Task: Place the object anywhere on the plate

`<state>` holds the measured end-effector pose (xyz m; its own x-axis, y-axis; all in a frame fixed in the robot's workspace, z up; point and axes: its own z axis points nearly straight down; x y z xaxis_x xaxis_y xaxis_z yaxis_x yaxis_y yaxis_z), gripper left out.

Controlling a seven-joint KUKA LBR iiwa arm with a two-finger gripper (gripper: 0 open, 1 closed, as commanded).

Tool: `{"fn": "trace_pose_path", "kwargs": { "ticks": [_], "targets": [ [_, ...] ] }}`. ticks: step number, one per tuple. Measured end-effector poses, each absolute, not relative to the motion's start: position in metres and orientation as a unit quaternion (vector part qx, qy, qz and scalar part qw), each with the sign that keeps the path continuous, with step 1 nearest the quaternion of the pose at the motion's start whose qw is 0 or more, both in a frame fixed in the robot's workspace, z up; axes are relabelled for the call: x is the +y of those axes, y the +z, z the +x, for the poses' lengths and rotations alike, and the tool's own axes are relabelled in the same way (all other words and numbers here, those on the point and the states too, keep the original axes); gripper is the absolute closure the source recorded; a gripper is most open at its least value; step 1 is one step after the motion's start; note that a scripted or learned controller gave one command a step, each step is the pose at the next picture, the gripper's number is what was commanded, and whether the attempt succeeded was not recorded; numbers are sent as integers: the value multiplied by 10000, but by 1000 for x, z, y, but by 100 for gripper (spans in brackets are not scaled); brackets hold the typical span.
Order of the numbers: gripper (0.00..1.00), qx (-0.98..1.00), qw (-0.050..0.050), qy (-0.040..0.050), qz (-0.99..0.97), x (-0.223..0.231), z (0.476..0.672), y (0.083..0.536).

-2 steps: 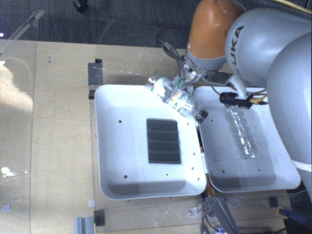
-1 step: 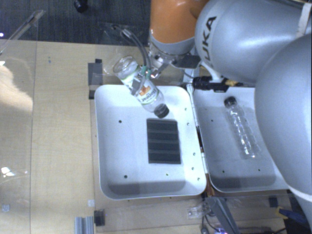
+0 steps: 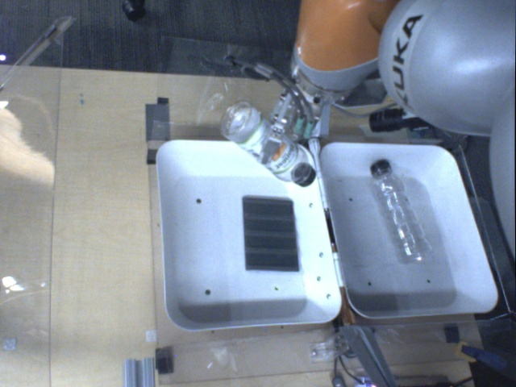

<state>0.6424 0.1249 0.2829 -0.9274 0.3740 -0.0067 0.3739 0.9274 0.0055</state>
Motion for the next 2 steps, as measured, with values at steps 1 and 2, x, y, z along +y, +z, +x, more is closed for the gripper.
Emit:
{"fn": "trace_pose_path", "kwargs": {
  "ticks": [1,2],
  "targets": [
    [100,9336,16,16,3583,108,601,240],
    [100,9337,42,38,3579,108,603,251]
  ]
}}
